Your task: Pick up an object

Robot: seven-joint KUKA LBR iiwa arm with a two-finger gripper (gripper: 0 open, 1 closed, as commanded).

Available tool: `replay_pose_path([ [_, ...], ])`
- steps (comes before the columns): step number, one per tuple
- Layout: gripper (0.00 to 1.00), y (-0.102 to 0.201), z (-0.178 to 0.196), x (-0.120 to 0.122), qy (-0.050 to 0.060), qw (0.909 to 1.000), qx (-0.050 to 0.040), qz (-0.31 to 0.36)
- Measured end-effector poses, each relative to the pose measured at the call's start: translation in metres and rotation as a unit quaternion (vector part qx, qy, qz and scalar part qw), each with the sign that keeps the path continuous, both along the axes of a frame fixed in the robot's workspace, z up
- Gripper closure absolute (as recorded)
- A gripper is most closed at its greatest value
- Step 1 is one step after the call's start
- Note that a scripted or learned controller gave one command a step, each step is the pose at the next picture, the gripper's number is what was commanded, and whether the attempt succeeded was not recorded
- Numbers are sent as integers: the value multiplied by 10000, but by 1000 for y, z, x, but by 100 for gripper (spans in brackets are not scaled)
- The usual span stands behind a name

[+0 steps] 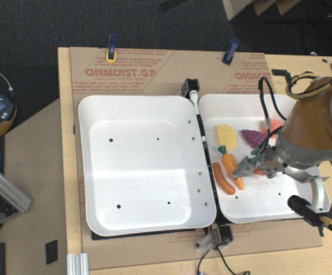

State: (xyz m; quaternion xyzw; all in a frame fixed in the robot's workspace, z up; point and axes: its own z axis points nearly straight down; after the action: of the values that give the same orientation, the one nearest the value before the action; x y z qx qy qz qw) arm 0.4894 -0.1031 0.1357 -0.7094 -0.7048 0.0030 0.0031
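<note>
In the right bin (pixel 252 208) lie a yellow fruit (pixel 226 135), a purple bunch of grapes (pixel 252 135), an orange carrot (pixel 229 163) with a green top, a red sausage-shaped piece (pixel 223 179) and a pink item (pixel 276 125) partly hidden behind the arm. The gripper (pixel 252 166) hangs low over the middle of this bin, just right of the carrot and below the grapes. A small orange-red bit (pixel 262 171) shows under the gripper body. I see nothing clearly held.
The left bin (pixel 97 153) adjoins the right one along a black divider (pixel 203 148). The arm's grey and orange wrist (pixel 312 125) covers the right bin's far right side. Black cables (pixel 264 96) loop above it. Clamps (pixel 111 53) sit on the cardboard's back edge.
</note>
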Motion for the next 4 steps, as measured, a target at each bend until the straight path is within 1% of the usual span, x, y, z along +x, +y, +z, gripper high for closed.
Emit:
replay_pose_path([
  [1,100,4,15,3,-52,10000,-4,26],
  [2,100,88,51,36,-72,9999,10,80],
  [3,100,55,151,-10,-93,10000,-7,18],
  [4,100,113,124,19,-49,10000,2,60],
])
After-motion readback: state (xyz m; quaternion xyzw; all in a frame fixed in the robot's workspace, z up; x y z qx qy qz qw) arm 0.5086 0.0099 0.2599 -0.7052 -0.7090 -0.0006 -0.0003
